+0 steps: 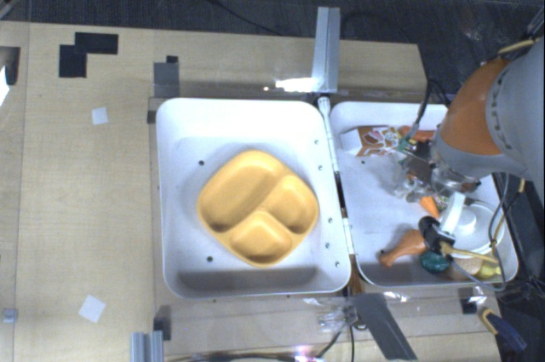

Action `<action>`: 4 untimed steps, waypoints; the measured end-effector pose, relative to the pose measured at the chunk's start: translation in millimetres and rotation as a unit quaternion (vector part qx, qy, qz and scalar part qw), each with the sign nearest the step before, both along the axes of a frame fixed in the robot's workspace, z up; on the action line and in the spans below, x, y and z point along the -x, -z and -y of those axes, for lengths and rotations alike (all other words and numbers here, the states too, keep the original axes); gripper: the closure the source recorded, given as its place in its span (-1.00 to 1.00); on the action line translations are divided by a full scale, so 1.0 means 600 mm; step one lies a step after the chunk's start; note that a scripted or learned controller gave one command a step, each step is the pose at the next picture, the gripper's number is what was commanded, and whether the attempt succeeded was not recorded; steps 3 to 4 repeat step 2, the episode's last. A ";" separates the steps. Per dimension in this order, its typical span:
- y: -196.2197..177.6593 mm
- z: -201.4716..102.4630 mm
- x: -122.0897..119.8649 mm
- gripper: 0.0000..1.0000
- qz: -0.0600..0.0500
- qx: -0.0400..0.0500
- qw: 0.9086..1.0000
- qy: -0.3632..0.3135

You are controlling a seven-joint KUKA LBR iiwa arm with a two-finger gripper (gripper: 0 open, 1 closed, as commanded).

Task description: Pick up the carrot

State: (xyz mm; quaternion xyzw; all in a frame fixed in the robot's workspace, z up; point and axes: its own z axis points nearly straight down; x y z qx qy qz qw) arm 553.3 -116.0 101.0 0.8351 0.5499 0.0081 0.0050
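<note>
A small orange carrot [430,204] lies in the right bin [371,215], partly hidden under the arm's wrist. My gripper [417,180] reaches down into that bin from the right, directly above and slightly left of the carrot. Its tips sit close to the carrot's upper end, and I cannot tell whether they touch it. The grey arm with its orange band [470,117] covers the bin's right side.
Crowded near the carrot are a brown drumstick-shaped toy [402,247], a teal object [434,261], a white cup [465,219] and a yellow piece [486,270]. A printed wrapper [375,139] lies at the bin's back. The left bin [179,181] holds a yellow divided plate [257,205].
</note>
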 end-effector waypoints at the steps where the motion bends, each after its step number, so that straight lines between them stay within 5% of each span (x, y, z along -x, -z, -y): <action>1: -0.117 -0.058 -0.012 1.00 -0.005 0.000 1.000 0.006; 2: -0.154 -0.059 -0.083 1.00 -0.006 0.001 0.998 -0.057; 4: -0.154 -0.059 -0.083 1.00 -0.006 0.001 0.998 -0.057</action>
